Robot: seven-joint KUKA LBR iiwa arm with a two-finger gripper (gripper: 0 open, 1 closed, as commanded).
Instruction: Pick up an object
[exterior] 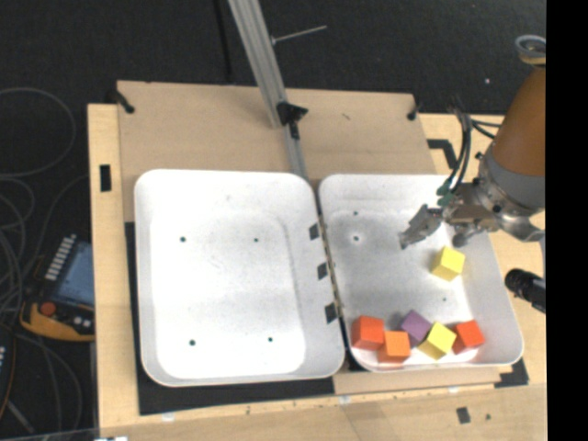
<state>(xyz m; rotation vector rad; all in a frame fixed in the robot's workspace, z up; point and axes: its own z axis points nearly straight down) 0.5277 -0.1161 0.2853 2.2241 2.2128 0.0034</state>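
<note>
My gripper (434, 236) hangs over the right bin (367, 200), its two dark fingers spread open with nothing between them. A yellow cube (449, 263) lies just below and slightly right of the fingertips, apart from them. Along the bin's front edge sit several more cubes: a red-orange one (369, 331), an orange one (396, 344), a purple one (415, 325), another yellow one (440, 339) and a red one (469, 334).
The left bin (230, 274) lies beside the right one, with small black clips along the shared wall (326, 269). A slanted metal rod (266, 72) reaches in from the top toward the bins' back edge. Cables and a handset lie left of the bench.
</note>
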